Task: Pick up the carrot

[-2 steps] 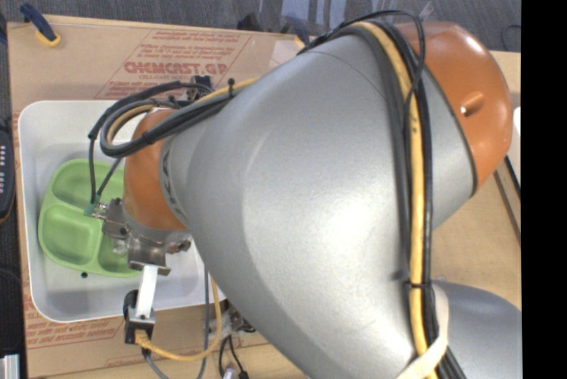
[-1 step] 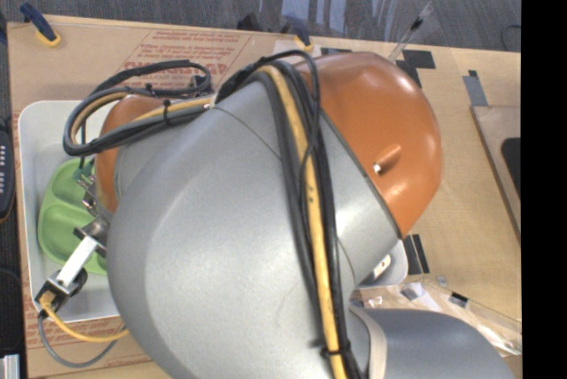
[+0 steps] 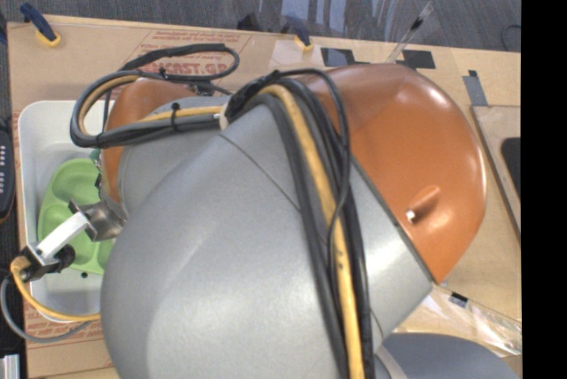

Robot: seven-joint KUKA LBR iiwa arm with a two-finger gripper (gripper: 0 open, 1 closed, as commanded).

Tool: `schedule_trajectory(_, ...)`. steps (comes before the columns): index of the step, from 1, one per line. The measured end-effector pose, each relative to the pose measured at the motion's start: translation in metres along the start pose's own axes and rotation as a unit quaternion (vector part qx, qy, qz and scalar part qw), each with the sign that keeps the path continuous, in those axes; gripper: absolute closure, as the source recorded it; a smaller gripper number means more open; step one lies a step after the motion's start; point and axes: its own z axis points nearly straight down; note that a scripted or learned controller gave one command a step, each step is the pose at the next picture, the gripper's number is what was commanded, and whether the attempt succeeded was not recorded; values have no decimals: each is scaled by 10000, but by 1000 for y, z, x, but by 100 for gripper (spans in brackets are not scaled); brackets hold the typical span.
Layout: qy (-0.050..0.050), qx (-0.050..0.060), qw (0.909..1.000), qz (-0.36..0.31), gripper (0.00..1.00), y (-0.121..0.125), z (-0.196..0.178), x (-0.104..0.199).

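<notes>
One large grey robot arm (image 3: 257,262) with a broad orange band (image 3: 407,165) and a bundle of black and yellow cables (image 3: 310,156) covers most of the bench, reaching over a shallow white plastic bin (image 3: 35,125) at the bench's left edge. Against that bin's left wall lies a light green, lumpy plastic object (image 3: 66,209), partly hidden by the arm and a white-tipped fitting (image 3: 58,237). Red printing on the brown cardboard sheet (image 3: 177,50) behind the bin is partly covered by a cable loop and cannot be read; the gripper's state and the carrot's place cannot be told.
</notes>
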Motion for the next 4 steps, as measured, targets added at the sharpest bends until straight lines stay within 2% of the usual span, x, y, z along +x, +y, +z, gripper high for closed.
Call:
schedule_trajectory(1, -11, 19, 9526, -3042, 100, 17, 42, 26)
schedule_trajectory(3, -84, 111, 9488, -3156, 100, 14, 25, 25)
schedule_trajectory(4, 37, -34, 9345, -3560, 100, 92, -103, -21)
